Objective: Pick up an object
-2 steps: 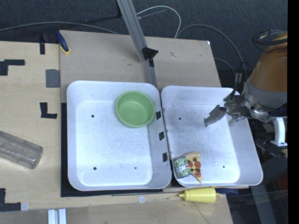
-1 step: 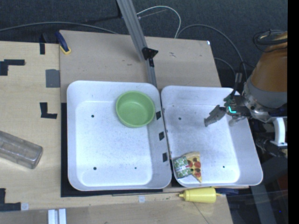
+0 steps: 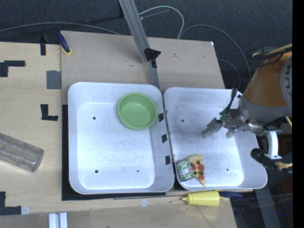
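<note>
1. Green bowl (image 3: 137, 110) sits upright in the left bin (image 3: 85, 141), round, pale green, mouth up, tucked toward the far right corner, just beside the wall shared with the right bin (image 3: 237, 170)
2. A small printed packet (image 3: 190, 168), green with red and yellow marks, lies flat in the right bin's near left corner, touching the near wall
3. The gripper (image 3: 220, 128) hangs over the middle of the right bin, its fingers spread apart with nothing between them
4. The packet is near the gripper, toward the near left; the bowl is well apart, across the divider
5. Bare white floor all around the gripper; most of the left bin's floor is open too
6. A yellow bottle (image 3: 203, 198) lies on the bench just outside the right bin's near edge; a clear container (image 3: 19, 152) rests on the far left of the bench
</note>
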Controlling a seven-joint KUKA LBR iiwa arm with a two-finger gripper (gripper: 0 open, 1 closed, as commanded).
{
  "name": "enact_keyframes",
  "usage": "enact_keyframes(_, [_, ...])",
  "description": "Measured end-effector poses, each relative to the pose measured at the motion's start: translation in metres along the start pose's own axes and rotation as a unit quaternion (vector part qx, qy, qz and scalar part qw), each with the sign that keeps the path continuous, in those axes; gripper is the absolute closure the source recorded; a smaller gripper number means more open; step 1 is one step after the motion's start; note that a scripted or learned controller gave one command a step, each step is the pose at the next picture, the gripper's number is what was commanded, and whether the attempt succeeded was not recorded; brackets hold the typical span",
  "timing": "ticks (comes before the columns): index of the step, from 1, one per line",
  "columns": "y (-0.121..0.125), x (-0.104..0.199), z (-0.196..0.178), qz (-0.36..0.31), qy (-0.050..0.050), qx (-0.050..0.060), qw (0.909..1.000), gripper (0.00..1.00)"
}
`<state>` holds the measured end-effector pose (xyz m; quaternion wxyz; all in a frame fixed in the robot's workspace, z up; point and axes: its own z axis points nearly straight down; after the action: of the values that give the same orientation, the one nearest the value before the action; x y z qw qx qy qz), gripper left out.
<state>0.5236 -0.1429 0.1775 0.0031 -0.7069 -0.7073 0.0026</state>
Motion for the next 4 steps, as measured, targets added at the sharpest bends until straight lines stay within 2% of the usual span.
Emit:
enact_keyframes(1, [0.0,0.004,0.064,0.0,0.0,0.001,1.0,0.0])
enact_keyframes(2, [0.0,0.005,0.088,0.0,-0.001,-0.004,1.0,0.0])
enact_keyframes(3, [0.0,0.006,0.078,-0.001,0.0,-0.003,1.0,1.0])
enact_keyframes(4, [-0.001,0.008,0.015,-0.001,-0.001,-0.006,1.0,1.0])
